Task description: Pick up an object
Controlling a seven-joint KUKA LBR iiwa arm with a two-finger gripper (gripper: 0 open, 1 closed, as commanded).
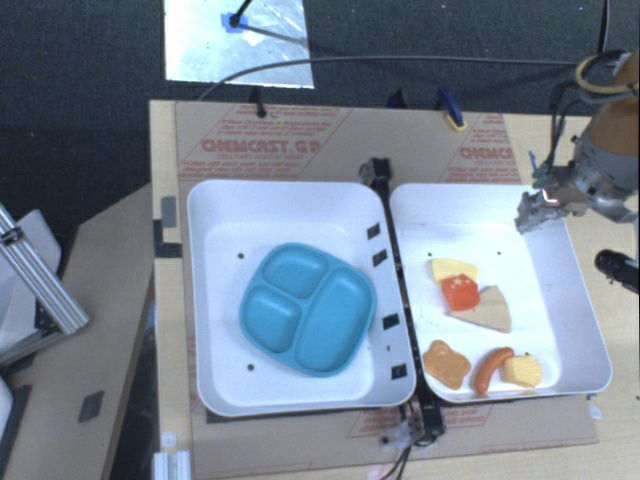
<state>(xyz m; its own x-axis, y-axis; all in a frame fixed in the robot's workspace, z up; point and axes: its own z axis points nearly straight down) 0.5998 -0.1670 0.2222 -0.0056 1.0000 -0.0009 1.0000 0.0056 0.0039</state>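
A: Bench, overhead slant view. Two shallow white plastic bins side by side. Left bin [215, 258] holds a light blue plastic divided plate with three compartments [307, 308], lying flat near the bin's middle.

B: And the right bin [575, 298]?

A: Toy food, clustered toward its centre and near edge. A yellow cheese-like wedge [452, 268] farthest from the near rim; a small red block [461, 293] touching it just below; a pale tan triangular slice [492, 311] beside the red block, on its right. Nearer the rim: an orange-brown bread-shaped piece [446, 364], a reddish-orange sausage [491, 368] lying at a slant, and a small yellow chunk [522, 371] touching the sausage's right side.

B: Arm position?

A: Grey arm with orange band enters from the right. The two-finger gripper [535, 211] sits over the right bin's far right corner, well apart from all the food pieces. Nothing seen between the fingers.

B: Jaws apart or together?

A: Cannot tell; the gripper tip is small and blurred at this angle.

B: Other items?

A: A shiny silver sheet [238, 28] on the dark floor beyond the bench, with a bit of blue tape on it. A blue clip [451, 108] at the bench's far edge.
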